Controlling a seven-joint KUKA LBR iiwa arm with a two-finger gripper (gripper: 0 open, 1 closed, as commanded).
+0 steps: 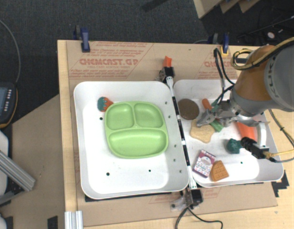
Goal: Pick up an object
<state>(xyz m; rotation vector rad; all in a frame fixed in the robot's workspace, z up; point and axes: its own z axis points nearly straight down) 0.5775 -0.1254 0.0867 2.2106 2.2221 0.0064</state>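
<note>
My gripper is low in the right bin, reaching left from the grey and orange wrist. Its tip hangs over a tan bread-shaped piece and beside a small green item. A brown round disc lies just left of the tip. A small orange piece sits above it. An orange carrot-like piece lies under the wrist. A teal object, a purple packet and an orange-brown biscuit lie nearer the front.
The left bin holds a green divided plate with a small red and teal object at its upper left corner. A black cable hangs over the right bin's back edge. The divider between the bins runs close to the gripper.
</note>
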